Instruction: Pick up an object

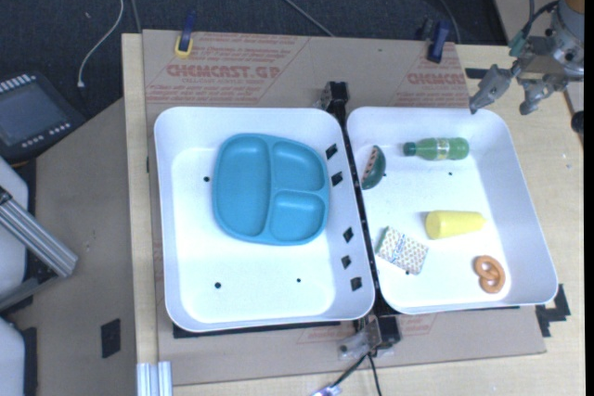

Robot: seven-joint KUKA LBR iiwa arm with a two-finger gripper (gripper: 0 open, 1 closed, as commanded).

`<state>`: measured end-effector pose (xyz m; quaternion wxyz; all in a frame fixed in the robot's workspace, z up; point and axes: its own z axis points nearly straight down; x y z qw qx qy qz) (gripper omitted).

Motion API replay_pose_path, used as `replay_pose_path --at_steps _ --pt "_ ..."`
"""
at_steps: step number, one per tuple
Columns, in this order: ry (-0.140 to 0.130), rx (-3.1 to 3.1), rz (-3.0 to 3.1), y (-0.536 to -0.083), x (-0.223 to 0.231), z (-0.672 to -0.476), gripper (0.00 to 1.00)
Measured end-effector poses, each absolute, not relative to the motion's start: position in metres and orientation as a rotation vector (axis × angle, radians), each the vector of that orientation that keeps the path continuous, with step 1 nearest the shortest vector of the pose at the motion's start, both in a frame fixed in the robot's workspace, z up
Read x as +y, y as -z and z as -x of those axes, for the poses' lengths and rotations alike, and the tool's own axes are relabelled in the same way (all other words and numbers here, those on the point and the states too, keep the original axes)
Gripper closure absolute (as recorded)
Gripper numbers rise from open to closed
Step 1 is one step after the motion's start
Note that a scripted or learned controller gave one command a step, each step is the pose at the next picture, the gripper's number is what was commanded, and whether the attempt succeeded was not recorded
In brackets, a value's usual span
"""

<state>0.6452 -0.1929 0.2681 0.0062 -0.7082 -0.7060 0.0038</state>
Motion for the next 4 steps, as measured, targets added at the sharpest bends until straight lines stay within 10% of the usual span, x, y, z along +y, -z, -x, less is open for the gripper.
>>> replay_pose_path --at_steps 1,4 --pt "0.0 -2.222 2.221 -0.277 -0.192 -0.647 0.0" --pt "-0.004 -2.218 2.217 -0.108 -0.177 -0.646 0.0"
